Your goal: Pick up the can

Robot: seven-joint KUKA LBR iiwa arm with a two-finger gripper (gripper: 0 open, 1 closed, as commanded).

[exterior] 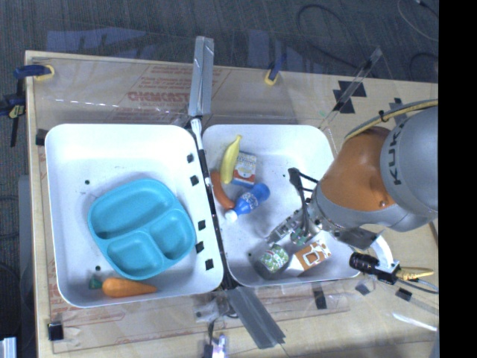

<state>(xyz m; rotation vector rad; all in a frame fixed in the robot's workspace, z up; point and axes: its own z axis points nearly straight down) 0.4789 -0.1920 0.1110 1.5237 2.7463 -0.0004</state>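
Observation:
The can (273, 259), small and round with a greenish label, lies near the front edge of the right bin (317, 144). Touching it on the right is a small orange and white box (311, 255). My gripper (289, 232) hangs just above and behind the can, a little to its right, at the end of the grey and orange arm (358, 185) that reaches in from the right. The can rests on the bin floor, and nothing shows it held.
At the right bin's left side lie a banana (232, 157), a small red and white carton (245, 168), a blue bottle (248, 200) and an orange piece (220, 190). The left bin (67, 155) holds a blue divided plate (141, 228) and a carrot (128, 287).

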